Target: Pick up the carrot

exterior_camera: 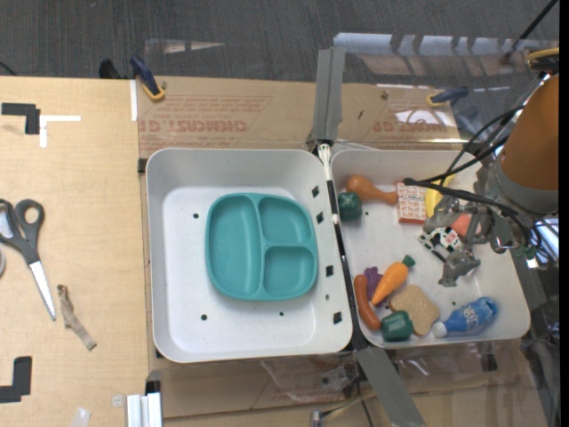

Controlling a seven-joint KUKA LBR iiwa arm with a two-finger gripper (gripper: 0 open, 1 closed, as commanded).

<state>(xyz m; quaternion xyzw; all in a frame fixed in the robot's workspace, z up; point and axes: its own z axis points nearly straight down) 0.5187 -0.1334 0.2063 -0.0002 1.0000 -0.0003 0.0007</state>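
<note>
Bench, far left: scissors [27, 243] lying flat on wood top, well apart from bins.
Left bin [169, 238]: holds teal divided tray [262, 245], approx centred, 3 compartments.
Right bin [507, 314]: holds all small items.
Right bin, upper left: dark green round item [348, 205] by the dividing wall; drumstick-shaped toy [369, 188] just beside it.
Carrot [391, 281]: in right bin, lower-left area, tilted, green top pointing up-right; lies free, nothing gripping it.
Near carrot: red sausage-like piece [364, 302] to its left; bread slice [415, 307] just below-right; green block [396, 326] at bin's front.
Front right: blue bottle [467, 316] on its side.
Gripper [455, 261]: over right bin, right of carrot, apart from it; fingers' state cannot be told, view too cluttered.
</note>
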